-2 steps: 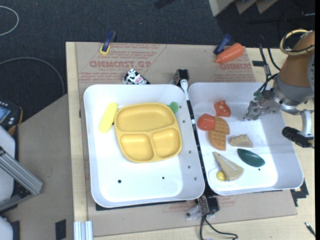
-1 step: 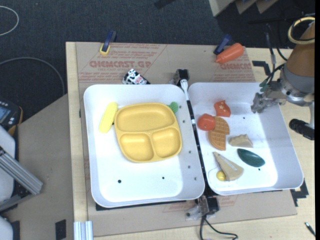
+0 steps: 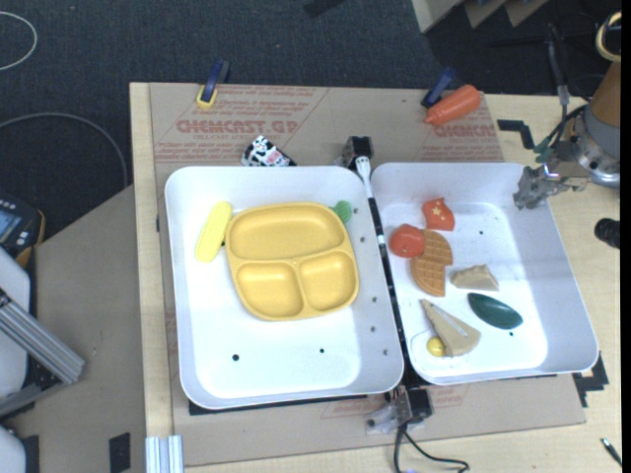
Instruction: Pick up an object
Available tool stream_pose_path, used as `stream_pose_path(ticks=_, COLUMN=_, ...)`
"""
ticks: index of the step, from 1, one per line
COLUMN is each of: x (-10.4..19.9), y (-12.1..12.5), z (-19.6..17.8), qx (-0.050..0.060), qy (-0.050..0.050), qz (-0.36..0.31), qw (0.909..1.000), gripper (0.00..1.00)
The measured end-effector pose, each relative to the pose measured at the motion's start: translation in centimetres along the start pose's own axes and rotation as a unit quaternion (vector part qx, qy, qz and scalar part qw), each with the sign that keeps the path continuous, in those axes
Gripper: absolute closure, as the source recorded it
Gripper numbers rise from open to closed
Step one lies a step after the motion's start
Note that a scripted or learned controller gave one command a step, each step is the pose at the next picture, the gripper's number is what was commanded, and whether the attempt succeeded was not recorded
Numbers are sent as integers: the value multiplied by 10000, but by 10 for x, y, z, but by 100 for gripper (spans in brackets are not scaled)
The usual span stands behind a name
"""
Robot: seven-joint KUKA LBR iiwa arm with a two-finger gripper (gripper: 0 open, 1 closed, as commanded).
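Note:
The right bin point(image 3: 552, 264) holds several toy foods: a red piece point(image 3: 438, 213), a red tomato-like piece point(image 3: 405, 239), a brown waffle point(image 3: 432, 262), a tan chunk point(image 3: 474, 278), a dark green oval point(image 3: 494, 311), a tan wedge point(image 3: 451, 328) and a small yellow ball point(image 3: 435, 346). My gripper point(image 3: 530, 191) hangs over the bin's far right corner, apart from all of these. It carries nothing that I can see.
The left bin point(image 3: 197, 343) holds a yellow divided plate point(image 3: 292, 259), a yellow corn-like piece point(image 3: 212, 231) and a small green piece point(image 3: 343, 210). On the bench behind the bins lie an orange carrot-like item point(image 3: 454, 104), a black-and-white toy point(image 3: 266, 153) and a yellow clamp point(image 3: 208, 93).

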State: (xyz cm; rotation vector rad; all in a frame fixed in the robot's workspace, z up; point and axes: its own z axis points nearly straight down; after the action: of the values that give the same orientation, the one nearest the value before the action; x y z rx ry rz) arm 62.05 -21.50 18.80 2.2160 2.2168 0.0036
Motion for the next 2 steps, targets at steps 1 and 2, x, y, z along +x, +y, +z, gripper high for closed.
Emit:
stream_pose_path(ticks=1, x=-1, y=2, z=-40, qx=-5, qy=1, qz=-3, qw=10000, gripper=100)
stream_pose_path(ticks=2, x=48, y=-3, z=-32, qx=46, qy=28, qz=-19, qw=10000, gripper=100)
